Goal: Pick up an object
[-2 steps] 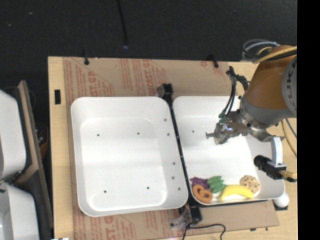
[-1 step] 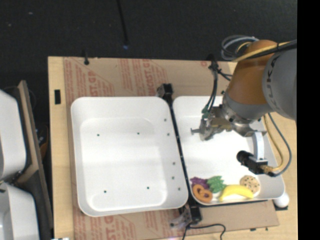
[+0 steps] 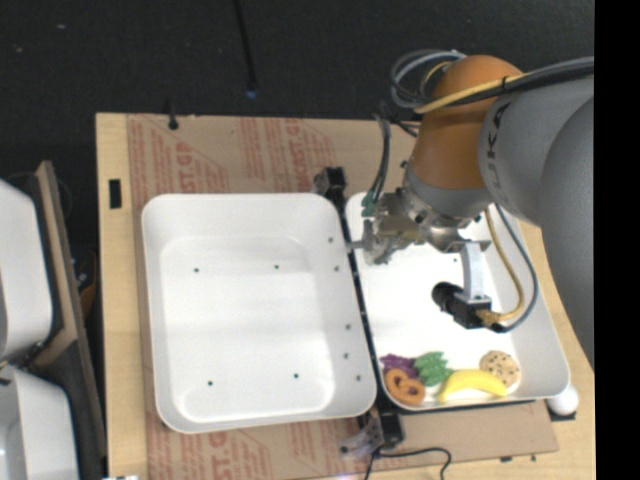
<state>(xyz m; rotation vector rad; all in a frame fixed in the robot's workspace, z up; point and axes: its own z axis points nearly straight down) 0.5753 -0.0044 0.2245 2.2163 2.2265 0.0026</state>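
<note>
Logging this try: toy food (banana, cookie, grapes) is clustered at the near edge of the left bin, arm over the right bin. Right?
Wrong bin. The camera view shows the banana, cookie and grapes at the near edge of the right bin, the same bin the arm is over.

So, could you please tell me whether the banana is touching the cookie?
Touching, as far as the camera view shows: the banana lies along the right bin's near edge and its right end meets the cookie, with no gap visible.

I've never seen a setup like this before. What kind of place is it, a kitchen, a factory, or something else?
Most likely a robotics lab test bench. A robot arm reaches over two shallow white bins on a cardboard-covered bench, and the food in the right bin looks like toys: a banana and a cookie.
</note>
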